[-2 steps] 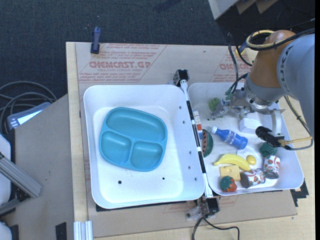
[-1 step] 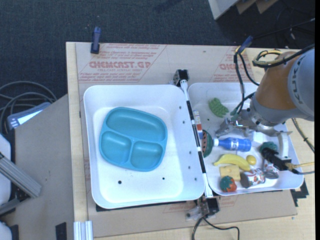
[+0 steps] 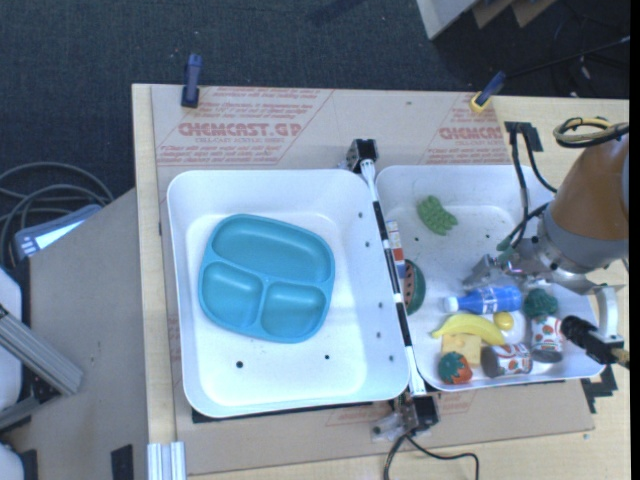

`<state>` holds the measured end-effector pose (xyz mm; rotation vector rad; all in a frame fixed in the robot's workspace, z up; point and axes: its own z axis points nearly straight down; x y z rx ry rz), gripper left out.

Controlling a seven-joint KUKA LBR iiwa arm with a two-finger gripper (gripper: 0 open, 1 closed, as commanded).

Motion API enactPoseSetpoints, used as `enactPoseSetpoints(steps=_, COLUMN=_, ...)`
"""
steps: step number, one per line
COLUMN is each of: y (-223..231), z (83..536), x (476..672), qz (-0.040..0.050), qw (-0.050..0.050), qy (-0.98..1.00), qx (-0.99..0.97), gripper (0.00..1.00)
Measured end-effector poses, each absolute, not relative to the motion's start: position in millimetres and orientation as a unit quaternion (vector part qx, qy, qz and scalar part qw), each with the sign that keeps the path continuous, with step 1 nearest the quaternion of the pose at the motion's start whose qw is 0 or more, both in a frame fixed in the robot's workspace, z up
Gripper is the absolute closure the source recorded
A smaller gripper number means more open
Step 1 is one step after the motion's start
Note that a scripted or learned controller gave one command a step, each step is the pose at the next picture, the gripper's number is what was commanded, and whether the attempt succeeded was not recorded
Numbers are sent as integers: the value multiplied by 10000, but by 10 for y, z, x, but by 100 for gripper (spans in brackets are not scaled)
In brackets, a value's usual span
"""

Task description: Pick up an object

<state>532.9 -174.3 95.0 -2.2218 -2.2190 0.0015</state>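
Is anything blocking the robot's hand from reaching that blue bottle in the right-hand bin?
Nothing visible does. The hand hangs right above the blue bottle, with no object between them. The banana lies close on the bottle's near side and a dark green toy sits at its right end.

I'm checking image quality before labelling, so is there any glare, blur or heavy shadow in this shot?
Camera view: lighting is even and soft. The shallow white left bin looks bright, nearly washed out, with mild sheen on the blue divided plastic plate. Shadows are faint. Small toys around the yellow toy banana look slightly soft, lacking fine detail.
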Motion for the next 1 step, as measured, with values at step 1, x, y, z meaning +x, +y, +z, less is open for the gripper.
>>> enactPoseSetpoints(steps=1, y=-1820, z=1509, x=6204, qz=-7, qw=-14, qy=-7076, qx=-7067, gripper=0)
